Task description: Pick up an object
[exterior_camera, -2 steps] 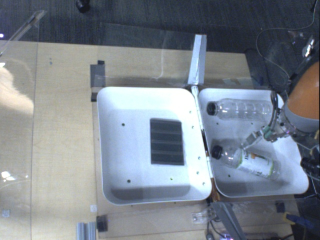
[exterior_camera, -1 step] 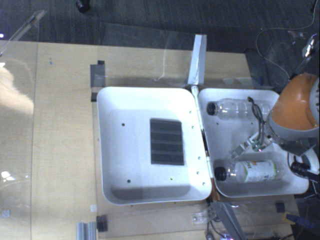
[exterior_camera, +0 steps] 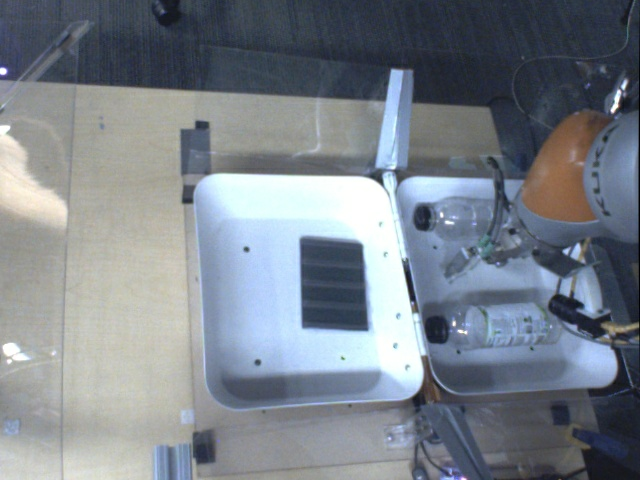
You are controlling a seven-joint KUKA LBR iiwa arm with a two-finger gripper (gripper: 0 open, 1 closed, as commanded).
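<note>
Two clear plastic bottles with black caps lie on their sides in the right bin [exterior_camera: 520, 373]. One bottle [exterior_camera: 458, 215] rests near the bin's far wall, the other bottle [exterior_camera: 495, 326] near its front. My gripper [exterior_camera: 483, 254] hangs over the right bin between the two, just below the far bottle and touching neither that I can see. In the left bin [exterior_camera: 230, 268] a dark grey ribbed rectangular block [exterior_camera: 334, 282] lies flat near the middle.
The arm's grey wrist and orange band [exterior_camera: 560, 180] cover the right bin's far right corner. Black cables [exterior_camera: 578, 313] trail over that bin's right side. A metal bar [exterior_camera: 395, 118] stands behind the divide between the bins.
</note>
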